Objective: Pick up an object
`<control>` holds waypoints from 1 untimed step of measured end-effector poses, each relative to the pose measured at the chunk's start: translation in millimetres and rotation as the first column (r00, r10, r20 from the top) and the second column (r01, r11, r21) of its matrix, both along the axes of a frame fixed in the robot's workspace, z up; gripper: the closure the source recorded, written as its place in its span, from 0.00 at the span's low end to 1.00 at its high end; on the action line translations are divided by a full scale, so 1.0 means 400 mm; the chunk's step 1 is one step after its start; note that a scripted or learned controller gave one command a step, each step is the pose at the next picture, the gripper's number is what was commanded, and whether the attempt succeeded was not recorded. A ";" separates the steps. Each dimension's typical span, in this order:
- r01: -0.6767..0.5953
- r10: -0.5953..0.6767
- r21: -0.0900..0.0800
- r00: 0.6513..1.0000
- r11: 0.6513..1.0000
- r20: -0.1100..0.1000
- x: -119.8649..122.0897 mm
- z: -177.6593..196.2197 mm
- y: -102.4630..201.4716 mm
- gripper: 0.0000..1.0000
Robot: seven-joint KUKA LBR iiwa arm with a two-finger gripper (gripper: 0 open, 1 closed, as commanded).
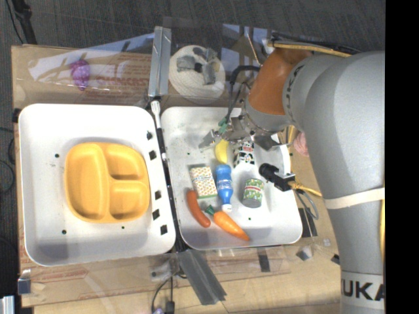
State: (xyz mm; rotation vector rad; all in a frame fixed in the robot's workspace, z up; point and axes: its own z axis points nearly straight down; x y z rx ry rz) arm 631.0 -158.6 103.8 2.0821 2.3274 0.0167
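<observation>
Approach step: the gripper point(230, 131), its opening impossible to judge, hangs over the right bin point(288, 224) near a banana point(222, 152); the next move likely requires descent.

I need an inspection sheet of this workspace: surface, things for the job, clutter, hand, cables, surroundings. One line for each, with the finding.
Surface: two shallow white bins side by side, left bin and right bin, on a brown bench.
Job's things: in the right bin a carrot, a red sausage-shaped toy, a blue bottle, a patterned box, a green-labelled can, a yellow fruit.
Clutter: yellow divided tray in the left bin.
Hand: hand low over the right bin's far part; finger state unclear.
Cables: thin dark cable at the near edge.
Surroundings: round white object beyond the bins; dark floor.
</observation>
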 end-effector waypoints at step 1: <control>-0.004 0.004 0.002 1.000 1.000 -0.008 -0.004 0.020 0.002 1.00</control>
